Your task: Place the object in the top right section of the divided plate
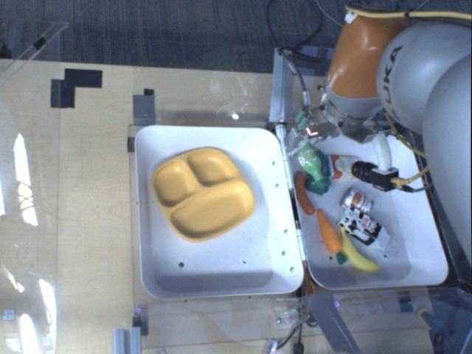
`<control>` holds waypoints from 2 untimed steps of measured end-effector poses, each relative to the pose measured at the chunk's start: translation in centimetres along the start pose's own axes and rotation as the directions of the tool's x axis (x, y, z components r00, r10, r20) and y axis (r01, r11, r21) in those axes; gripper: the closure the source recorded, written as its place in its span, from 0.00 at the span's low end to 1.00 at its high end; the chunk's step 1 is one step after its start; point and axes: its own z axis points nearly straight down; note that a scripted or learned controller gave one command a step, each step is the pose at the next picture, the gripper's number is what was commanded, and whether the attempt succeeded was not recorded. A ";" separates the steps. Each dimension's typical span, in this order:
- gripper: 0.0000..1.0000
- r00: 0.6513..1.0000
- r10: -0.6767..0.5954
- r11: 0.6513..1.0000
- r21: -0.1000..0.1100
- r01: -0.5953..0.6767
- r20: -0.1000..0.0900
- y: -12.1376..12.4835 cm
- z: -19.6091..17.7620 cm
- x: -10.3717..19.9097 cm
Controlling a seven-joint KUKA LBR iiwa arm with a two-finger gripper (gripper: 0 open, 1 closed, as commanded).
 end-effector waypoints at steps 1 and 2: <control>1.00 0.997 -0.083 0.997 -0.001 0.083 -0.001 -0.6 -1.7 5.8; 1.00 0.929 -0.370 0.929 -0.003 0.370 0.000 1.6 -1.8 8.0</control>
